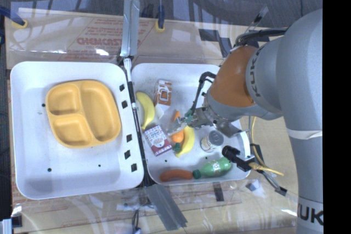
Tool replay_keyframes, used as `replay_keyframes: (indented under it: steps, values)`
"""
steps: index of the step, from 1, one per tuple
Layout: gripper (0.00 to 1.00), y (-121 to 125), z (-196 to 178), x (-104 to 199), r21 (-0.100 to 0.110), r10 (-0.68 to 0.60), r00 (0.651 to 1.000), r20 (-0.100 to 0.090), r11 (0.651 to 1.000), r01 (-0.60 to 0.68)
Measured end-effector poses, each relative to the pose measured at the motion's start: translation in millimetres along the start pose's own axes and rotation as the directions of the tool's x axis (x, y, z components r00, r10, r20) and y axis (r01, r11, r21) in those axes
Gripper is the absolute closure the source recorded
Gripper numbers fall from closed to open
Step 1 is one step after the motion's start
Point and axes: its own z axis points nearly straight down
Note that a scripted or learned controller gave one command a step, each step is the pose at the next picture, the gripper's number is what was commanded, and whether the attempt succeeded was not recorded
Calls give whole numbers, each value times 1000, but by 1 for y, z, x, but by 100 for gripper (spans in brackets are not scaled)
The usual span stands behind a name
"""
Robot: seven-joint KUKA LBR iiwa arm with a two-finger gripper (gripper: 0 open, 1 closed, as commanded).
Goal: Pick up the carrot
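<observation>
Low over the middle of the right bin (164,69), the hand (186,120) hangs at the end of the grey arm (285,79), which comes in from the right with its orange band (233,82) just above the wrist. It is not possible to tell from this view whether the hand is open or closed, because the wrist covers most of it, and nothing can be seen gripped in it. The tip of the hand is just beside a small orange piece (177,138) and a yellow banana (188,141), very near or touching them; which one cannot be told.

The carrot (175,175) lies flat near the front wall of the right bin, well apart from the hand. It is long and orange-red, and its right end touches a green bottle (215,167) that lies beside it.

The right bin also holds a second banana (145,108) near its left wall, a small red and white packet (157,140) just right of that banana, and a brown and white packet (163,92) further back. A small round can (208,143) stands under the wrist.

The left bin (27,172) holds a yellow divided plate (82,112) with three compartments, lying flat. Both bins sit side by side on the counter (66,30).
</observation>
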Motion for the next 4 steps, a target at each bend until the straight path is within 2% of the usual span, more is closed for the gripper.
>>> replay_keyframes:
  steps: [1,2,3,4]
  values:
    - [0,21,-2,13,-4,-268,963,8,963,268]
    - [0,-19,-101,72,-2,-105,994,1,994,105]
    - [0,-15,0,20,0,-109,994,0,994,109]
    - [100,-15,-10,20,1,-114,994,0,994,114]
